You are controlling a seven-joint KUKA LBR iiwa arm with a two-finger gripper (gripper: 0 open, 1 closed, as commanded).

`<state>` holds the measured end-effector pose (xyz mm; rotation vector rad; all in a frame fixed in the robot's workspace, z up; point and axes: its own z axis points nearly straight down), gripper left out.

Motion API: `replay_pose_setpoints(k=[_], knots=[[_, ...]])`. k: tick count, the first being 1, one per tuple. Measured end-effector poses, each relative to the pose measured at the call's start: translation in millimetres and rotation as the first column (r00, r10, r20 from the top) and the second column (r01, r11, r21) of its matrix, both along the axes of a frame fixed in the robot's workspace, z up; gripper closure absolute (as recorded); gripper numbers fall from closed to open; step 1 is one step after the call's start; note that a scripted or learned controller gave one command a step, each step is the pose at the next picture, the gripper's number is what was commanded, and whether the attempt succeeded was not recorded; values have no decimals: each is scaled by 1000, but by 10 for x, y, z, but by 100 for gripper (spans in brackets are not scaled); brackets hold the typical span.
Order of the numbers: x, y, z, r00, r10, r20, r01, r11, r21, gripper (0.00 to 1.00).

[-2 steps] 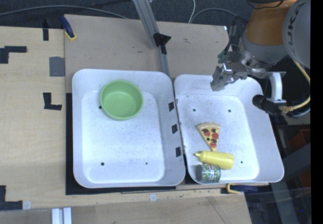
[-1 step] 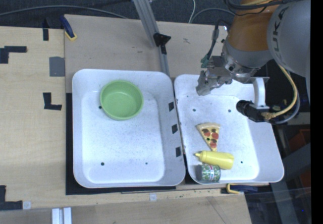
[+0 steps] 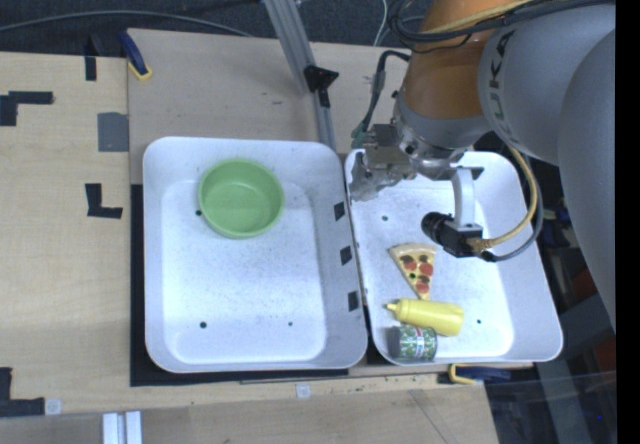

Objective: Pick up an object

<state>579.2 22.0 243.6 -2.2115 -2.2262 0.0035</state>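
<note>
In the right bin (image 3: 500, 332) lie a pizza slice (image 3: 416, 267), a yellow mustard bottle (image 3: 428, 313) on its side, and a small green can (image 3: 412, 343) at the front rim. My gripper (image 3: 377, 175) hangs over the back left corner of this bin, under the orange band of the arm (image 3: 460, 42). It sits behind and to the left of the pizza slice, well apart from it. A green bowl (image 3: 240, 197) rests in the back of the left bin (image 3: 230, 332).
A grey slanted pole (image 3: 290, 27) crosses the bench behind the bins, ending at a black clamp near the divide. Cables loop off the arm's wrist, with a black connector (image 3: 448, 232) hanging over the right bin. Tape marks dot the wooden bench on the left.
</note>
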Motion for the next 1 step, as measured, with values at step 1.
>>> replay_pose_setpoints(k=[1], knots=[[-156,444,-109,1000,-1,0,1,1000,0,100]])
